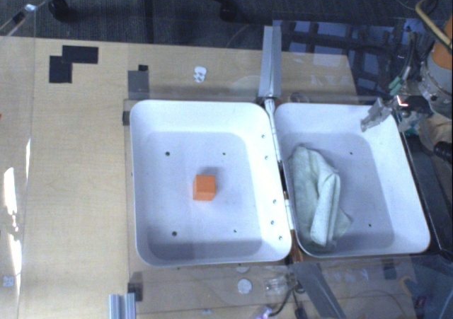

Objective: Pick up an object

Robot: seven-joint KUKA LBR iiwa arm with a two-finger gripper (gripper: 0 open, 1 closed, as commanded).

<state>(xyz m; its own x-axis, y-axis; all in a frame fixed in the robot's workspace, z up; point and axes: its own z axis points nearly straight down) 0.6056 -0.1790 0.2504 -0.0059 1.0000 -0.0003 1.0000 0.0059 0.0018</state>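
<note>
A small orange cube (pixel 204 187) rests on the floor of the left white bin (pixel 152 134), a little left of its middle. In the right white bin (pixel 396 190) lies a folded pale cloth (pixel 320 194), stretching from the middle toward the front left corner. My gripper (pixel 375 117) hangs over the back right corner of the right bin, well apart from the cloth and far from the cube. Nothing shows in its grasp. The arm (pixel 437 73) comes in from the right edge behind it.
A metal divider rail (pixel 269 70) runs back from between the two bins. Black tape marks (pixel 71 61) lie on the wooden bench at the far left. Cables and frame parts crowd the right side next to the arm.
</note>
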